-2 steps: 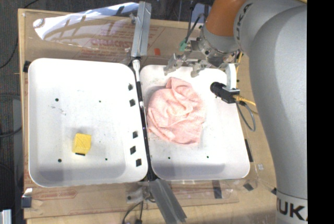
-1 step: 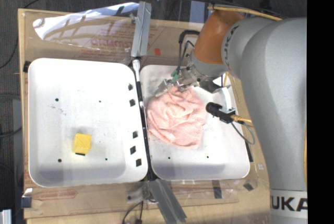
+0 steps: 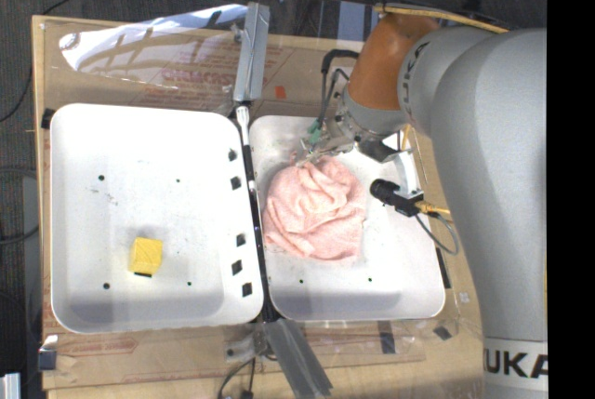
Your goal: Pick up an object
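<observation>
Right bin [image 3: 409, 285]: one crumpled pink cloth [image 3: 314, 209], bunched in a heap at the bin's middle-left, near the divider. Gripper [image 3: 321, 139]: low over the far edge of that bin, its tip at the cloth's upper edge; contact cannot be confirmed, nor its state. Left bin [image 3: 139, 165]: one small yellow block [image 3: 146, 256], near the front-left, well apart from the arm.

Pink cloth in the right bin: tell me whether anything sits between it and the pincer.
Nothing visible does. The pincer is right at the far edge of the pink cloth, with no other thing between them. The yellow block lies off in the left bin, well out of the way.
</observation>
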Available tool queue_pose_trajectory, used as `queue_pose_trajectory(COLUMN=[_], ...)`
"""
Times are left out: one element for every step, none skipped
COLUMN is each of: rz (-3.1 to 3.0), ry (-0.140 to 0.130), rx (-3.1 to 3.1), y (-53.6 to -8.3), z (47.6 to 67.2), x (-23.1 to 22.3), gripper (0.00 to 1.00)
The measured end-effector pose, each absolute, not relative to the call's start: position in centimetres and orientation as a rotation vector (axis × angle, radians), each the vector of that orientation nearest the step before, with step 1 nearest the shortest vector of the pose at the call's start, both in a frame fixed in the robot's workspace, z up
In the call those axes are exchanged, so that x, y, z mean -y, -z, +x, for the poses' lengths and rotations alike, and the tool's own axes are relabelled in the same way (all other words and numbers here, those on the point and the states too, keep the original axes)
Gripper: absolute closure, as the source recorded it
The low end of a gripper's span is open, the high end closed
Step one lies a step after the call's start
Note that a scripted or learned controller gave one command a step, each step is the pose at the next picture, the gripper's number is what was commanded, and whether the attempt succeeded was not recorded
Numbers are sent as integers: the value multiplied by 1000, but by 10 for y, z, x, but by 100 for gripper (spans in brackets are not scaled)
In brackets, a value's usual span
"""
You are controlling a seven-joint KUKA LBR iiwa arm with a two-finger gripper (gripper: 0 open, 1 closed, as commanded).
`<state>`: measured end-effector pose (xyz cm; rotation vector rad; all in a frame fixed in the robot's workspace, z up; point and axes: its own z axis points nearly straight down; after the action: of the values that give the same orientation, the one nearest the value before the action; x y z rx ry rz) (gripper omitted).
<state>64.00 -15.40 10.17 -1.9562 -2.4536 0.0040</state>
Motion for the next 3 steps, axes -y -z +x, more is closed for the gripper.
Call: queue_pose_trajectory(rz=[-1503,-1391,-838], ry=[-1,0,-1], rx=[2761,2818,3033], y=[-198,-93,-95], z=[653,637,646], x=[104,171,209], gripper=[100,100,100])
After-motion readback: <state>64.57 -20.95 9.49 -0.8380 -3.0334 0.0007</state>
